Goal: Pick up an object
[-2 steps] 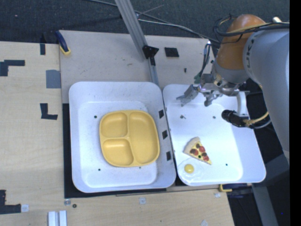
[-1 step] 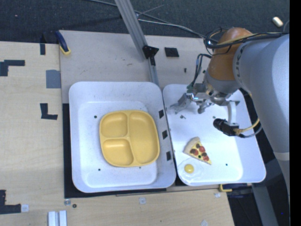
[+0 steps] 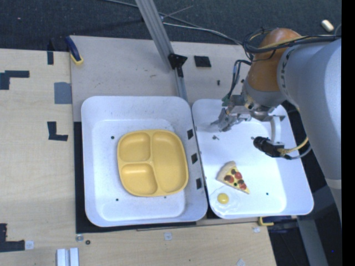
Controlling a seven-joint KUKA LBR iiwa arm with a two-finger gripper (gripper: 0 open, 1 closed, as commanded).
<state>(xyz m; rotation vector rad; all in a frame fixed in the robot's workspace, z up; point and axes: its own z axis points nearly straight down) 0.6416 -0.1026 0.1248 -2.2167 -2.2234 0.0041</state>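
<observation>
A toy pizza slice (image 3: 233, 177) lies in the right bin (image 3: 294, 195), toward its front. Just in front of it sits a small round yellow piece (image 3: 223, 198). A yellow divided plate (image 3: 152, 162) rests in the left bin (image 3: 100, 148). My gripper (image 3: 223, 122) hangs over the back left part of the right bin, well behind the pizza slice and apart from it. Nothing shows between its tips.
A slanted metal post (image 3: 158, 29) rises behind the bins. The grey arm with its orange band (image 3: 274, 46) covers the back right of the right bin. A black cable connector (image 3: 268, 146) hangs over that bin's right side.
</observation>
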